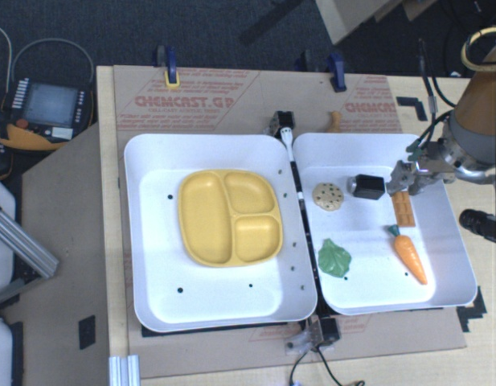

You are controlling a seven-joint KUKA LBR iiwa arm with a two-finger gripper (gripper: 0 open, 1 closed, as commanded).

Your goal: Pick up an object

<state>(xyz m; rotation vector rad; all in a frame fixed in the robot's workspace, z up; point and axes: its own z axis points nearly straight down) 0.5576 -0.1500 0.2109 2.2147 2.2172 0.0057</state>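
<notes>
The fingers (410,179) hang over the far end of a brown bar (403,209) in the right bin (368,284); open or closed, I cannot tell. The bar looks light and stiff, best pinched across its narrow sides. A carrot (410,257) lies just nearer, a black block (366,186) to the left.

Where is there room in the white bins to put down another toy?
The left bin has bare floor along its near edge and left side, around the yellow divided plate. The right bin has a bare patch between the green leaf and the carrot. It is crowded farther back: cookie, black block, hand.
</notes>
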